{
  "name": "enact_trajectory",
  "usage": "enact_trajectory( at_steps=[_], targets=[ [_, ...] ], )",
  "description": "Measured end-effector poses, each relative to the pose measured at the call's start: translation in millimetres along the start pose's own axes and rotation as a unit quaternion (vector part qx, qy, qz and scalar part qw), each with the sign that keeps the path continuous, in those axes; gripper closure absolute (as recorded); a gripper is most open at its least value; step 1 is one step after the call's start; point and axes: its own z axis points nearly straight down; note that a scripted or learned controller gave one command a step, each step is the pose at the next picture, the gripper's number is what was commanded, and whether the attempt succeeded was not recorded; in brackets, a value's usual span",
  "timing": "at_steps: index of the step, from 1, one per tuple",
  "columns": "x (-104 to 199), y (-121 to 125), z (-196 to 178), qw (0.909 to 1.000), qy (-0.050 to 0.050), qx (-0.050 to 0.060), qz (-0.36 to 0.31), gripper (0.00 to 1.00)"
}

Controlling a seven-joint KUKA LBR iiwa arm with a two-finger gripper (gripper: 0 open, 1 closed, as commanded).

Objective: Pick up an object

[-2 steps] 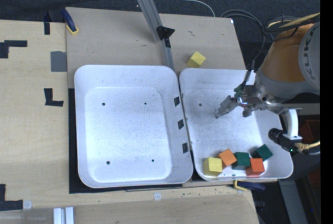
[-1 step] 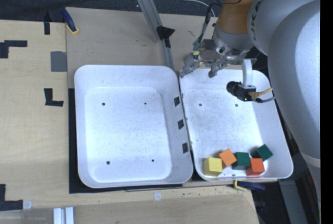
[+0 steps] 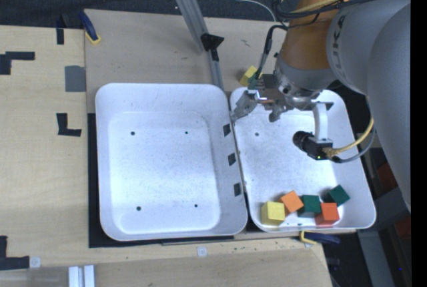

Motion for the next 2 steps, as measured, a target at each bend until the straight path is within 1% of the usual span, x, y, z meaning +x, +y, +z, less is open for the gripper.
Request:
enact_trajectory(
  at_steps=[1, 2],
  targets=[
    [67.2, -37.9, 33.5, 1.0000, 0.001, 0.003, -0.003, 0.00],
    [22.7, -59.9, 31.5, 1.0000, -0.001, 0.001, 0.003, 0.00]
  ],
)
